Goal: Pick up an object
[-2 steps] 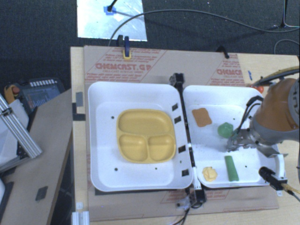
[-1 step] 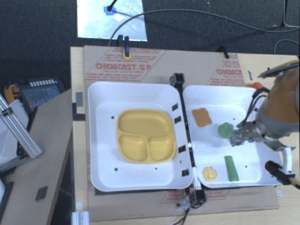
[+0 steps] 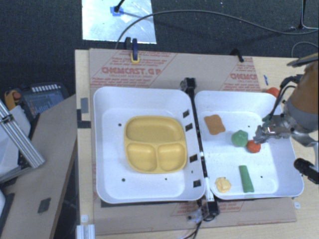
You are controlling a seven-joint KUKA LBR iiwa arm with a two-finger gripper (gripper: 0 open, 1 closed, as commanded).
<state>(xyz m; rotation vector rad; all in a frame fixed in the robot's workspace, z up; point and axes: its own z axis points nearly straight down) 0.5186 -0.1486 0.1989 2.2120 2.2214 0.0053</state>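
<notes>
Over in the right bin my gripper is down low, right at a small red-orange piece that sits just beside a green lump. Honestly I can't tell how the gripper is set or if it has anything, so I'd say the pick isn't done: nothing is lifted off the floor. The red piece looks small, rounded, maybe toy food, partly hidden by the tool.
</notes>
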